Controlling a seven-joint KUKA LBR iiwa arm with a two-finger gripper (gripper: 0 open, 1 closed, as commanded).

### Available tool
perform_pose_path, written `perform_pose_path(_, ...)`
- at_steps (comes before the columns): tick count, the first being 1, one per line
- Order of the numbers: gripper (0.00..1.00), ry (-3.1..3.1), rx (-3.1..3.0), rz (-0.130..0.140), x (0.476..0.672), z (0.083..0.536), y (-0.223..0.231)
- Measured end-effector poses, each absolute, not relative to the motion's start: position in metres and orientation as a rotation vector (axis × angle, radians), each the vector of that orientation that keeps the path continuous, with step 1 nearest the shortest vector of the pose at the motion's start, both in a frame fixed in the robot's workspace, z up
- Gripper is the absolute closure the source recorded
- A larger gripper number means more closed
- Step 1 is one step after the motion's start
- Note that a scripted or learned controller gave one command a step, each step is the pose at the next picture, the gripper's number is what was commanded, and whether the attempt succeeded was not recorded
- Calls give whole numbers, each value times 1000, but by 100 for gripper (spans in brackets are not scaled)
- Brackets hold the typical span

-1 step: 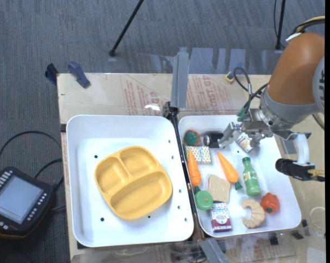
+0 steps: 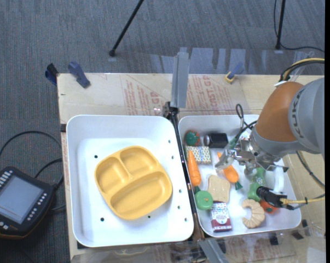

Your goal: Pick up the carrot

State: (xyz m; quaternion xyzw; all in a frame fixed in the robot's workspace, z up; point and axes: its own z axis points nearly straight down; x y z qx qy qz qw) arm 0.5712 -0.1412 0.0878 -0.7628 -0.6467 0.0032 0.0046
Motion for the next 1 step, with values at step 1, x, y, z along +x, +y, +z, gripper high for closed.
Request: perform_pose_path(1, 100, -2018, -2395, 6, 572, 99, -142)
